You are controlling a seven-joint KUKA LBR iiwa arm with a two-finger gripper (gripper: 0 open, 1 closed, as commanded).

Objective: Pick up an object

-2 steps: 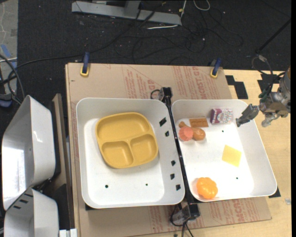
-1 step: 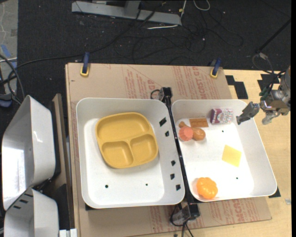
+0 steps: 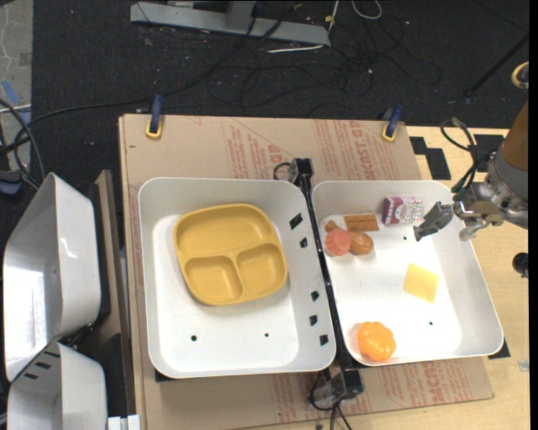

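My bench top is a tan board [image 3: 252,143] printed with red lettering, pinned at its upper edge by two clamps [image 3: 154,117] [image 3: 392,123]. Two white bins, the left bin [image 3: 151,252] and the right bin [image 3: 471,277], sit side by side at the centre of the frame, a black strip [image 3: 318,252] between them. Dark cables [image 3: 210,76] trail across the floor at the top, near a grey bar [image 3: 231,25]. White tubs [image 3: 46,260] stand at the left edge.

- Both bins, the left bin [image 3: 160,277] and the right bin [image 3: 471,277], are seen as smooth white plastic with a slight sheen;
- the yellow divided plate [image 3: 229,252] is seen as matt, smooth plastic;
- the table [image 3: 252,147] is covered with rough, matt brown cardboard printed in red;
- the claw [image 3: 437,220] is seen as dull grey metal;
- the orange toy fruit [image 3: 376,340] looks glossy.
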